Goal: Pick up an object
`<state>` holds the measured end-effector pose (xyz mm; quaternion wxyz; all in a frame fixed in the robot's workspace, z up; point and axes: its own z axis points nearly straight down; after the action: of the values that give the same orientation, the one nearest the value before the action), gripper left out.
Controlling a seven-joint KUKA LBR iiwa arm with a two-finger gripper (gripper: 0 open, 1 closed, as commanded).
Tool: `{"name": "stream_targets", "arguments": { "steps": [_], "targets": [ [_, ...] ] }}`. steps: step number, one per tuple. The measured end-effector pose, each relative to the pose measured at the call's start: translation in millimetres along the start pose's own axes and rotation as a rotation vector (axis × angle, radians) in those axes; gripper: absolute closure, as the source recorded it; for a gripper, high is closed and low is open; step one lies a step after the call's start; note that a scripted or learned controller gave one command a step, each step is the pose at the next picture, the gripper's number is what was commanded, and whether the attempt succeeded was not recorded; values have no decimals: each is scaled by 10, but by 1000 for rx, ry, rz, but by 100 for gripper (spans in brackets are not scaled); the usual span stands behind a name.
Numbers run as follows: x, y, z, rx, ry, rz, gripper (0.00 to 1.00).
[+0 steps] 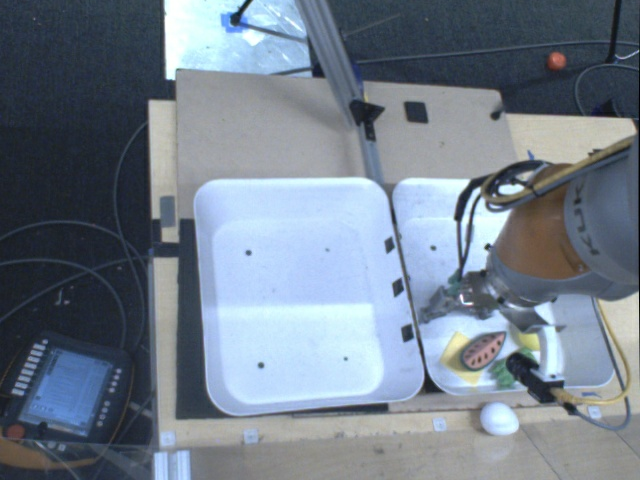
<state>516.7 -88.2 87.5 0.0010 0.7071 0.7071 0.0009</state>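
Note:
My gripper (441, 304) hangs low over the right bin (432, 236), near its left wall, on the end of the grey arm with the orange band (535, 243). Just below and to the right of it, in the bin's near part, lie a yellow piece (457, 351), a reddish-brown oval object (485, 349) resting on it, and a small green object (501, 371). Another yellow bit (527, 341) peeks out beside the arm. The gripper stands a little apart from these objects, and I see nothing held in it. The arm hides the bin's right side.
The left bin (290, 288) sits beside the right one, with a shared ridge between them. A white ball (499, 419) lies on the bench in front of the right bin. A slanted metal pole (335, 58) crosses the back, and cables trail around the arm.

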Motion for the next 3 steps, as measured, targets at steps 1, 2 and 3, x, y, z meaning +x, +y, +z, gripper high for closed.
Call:
{"name": "stream_targets", "arguments": {
  "steps": [1, 2, 3],
  "targets": [
    [-10, -231, 0, 0, 0, 0, 0],
    [-6, -223, -106, -1, 0, -1, 100],
    [241, -216, -1659, -7, 1, -2, 100]
  ]
}}
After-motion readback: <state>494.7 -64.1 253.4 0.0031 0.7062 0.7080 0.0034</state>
